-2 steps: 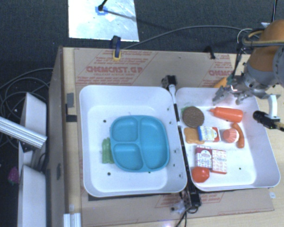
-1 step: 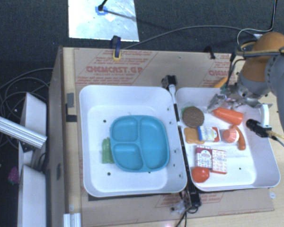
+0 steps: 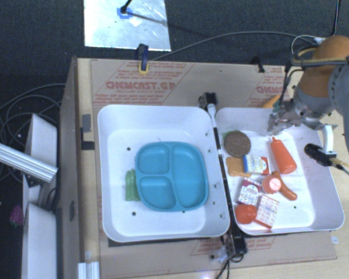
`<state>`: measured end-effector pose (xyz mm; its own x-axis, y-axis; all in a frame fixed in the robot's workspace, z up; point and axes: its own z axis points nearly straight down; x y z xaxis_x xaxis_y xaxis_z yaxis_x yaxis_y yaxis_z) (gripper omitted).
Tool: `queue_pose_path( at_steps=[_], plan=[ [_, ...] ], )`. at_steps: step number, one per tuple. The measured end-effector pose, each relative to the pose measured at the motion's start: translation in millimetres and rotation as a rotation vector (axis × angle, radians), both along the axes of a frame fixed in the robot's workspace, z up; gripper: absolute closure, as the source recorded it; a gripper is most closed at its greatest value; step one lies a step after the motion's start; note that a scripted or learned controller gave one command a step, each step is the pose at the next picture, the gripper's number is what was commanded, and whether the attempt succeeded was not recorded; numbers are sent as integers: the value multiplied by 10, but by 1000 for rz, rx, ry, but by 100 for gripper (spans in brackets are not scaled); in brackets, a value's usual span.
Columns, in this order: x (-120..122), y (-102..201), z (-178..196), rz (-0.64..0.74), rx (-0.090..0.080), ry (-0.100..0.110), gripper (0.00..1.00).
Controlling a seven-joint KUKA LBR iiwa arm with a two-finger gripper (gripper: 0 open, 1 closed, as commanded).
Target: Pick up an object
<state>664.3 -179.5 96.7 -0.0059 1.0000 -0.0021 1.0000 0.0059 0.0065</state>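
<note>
The grey two-finger gripper [image 3: 277, 124] hangs over the back part of the right shallow white bin [image 3: 326, 214]; I cannot tell how its jaws stand. Just in front of the jaws lies the orange-red plastic bottle [image 3: 283, 155]. To their left is the round brown cookie [image 3: 237, 143]. The blue divided plastic plate [image 3: 171, 175] lies further left, in the other bin [image 3: 113, 156].

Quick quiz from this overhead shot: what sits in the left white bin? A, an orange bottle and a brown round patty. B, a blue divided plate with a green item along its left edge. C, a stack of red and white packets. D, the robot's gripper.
B: the blue divided plate lies in the left bin, with the green item against its left edge.
</note>
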Motion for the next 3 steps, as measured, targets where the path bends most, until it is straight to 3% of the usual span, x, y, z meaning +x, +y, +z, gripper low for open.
queue_pose_path(
  at_steps=[1,2,3],
  plan=[
    [-1,0,-2,0,0,0,0],
    [-336,-258,34,-4,0,4,0],
    [-659,-120,-126,-5,2,6,0]
  ],
)
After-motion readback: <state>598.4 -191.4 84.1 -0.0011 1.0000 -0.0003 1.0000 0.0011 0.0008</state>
